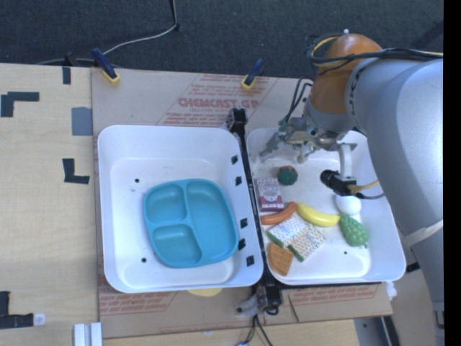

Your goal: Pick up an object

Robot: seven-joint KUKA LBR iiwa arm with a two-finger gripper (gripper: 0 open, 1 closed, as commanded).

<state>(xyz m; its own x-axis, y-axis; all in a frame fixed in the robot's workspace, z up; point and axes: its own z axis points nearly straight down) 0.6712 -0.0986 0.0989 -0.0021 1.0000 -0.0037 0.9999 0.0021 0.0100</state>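
1. My gripper [294, 144] hangs over the back part of the right bin [382, 265], with nothing between its fingers.
2. Just in front of it lies a small green ball [288, 175].
3. Nearer the front lie a red packet [268, 194], a sausage [279, 214], a banana [318, 215], a checked pouch [297, 237], a waffle [279, 258] and a green bumpy fruit [354, 231].
4. The left bin [119, 150] holds a blue divided plate [190, 222].
5. Both bins sit on cardboard [166, 99] on the surface.
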